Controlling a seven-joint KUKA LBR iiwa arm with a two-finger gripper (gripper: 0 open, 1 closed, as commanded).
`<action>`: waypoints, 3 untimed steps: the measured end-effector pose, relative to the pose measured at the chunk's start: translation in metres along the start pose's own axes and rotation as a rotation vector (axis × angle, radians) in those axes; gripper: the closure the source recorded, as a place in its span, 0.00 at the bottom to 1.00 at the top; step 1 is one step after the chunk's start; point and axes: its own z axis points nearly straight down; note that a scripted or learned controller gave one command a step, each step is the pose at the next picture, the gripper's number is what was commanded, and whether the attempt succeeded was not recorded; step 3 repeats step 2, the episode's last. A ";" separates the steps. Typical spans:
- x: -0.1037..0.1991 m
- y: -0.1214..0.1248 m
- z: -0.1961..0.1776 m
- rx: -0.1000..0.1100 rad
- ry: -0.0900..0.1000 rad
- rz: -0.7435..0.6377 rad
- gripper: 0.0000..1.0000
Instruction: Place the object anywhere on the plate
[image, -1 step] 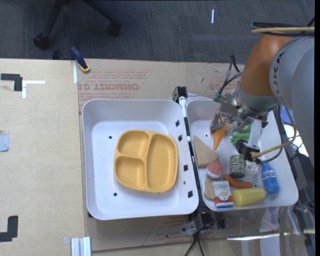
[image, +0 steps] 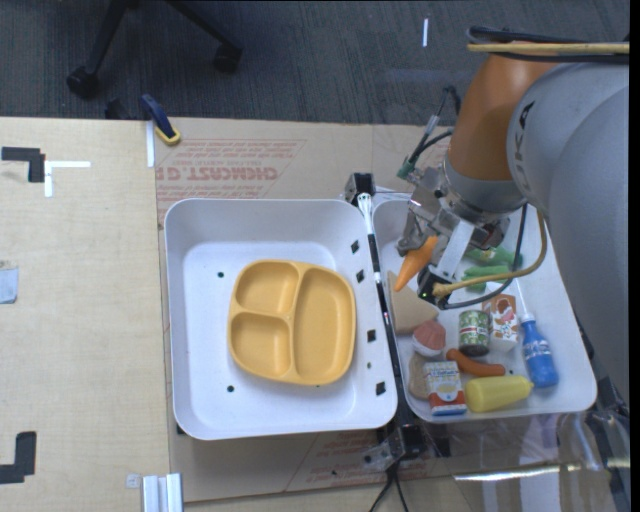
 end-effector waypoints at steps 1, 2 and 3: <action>0.051 -0.039 -0.011 0.002 -0.001 0.068 1.00; 0.050 -0.038 -0.011 0.002 -0.002 0.067 0.00; 0.050 -0.038 -0.011 0.002 -0.002 0.067 0.00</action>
